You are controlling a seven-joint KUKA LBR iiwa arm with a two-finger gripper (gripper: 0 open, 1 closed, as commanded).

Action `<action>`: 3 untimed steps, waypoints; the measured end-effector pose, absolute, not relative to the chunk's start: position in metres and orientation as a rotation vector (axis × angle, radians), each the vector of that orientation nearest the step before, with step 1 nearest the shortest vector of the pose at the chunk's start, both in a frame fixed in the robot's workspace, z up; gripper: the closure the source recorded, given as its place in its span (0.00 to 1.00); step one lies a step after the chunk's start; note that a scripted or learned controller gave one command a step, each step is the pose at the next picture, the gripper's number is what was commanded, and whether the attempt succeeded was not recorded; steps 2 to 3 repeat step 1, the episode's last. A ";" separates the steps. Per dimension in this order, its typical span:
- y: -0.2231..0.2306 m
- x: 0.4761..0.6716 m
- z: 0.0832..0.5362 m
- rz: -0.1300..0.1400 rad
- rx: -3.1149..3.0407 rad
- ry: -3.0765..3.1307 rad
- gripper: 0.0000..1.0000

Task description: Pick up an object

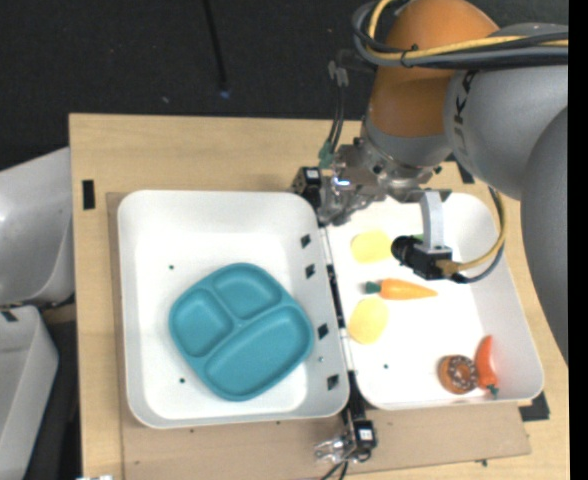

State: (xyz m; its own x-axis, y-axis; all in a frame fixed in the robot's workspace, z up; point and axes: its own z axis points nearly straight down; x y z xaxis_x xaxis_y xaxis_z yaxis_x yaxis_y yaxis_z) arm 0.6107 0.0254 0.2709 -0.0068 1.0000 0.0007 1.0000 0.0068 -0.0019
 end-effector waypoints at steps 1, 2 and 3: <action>0.080 0.611 0.251 0.002 -2.212 -2.227 1.00; 0.080 0.611 0.251 0.002 -2.212 -2.227 1.00; 0.080 0.611 0.251 0.002 -2.212 -2.227 1.00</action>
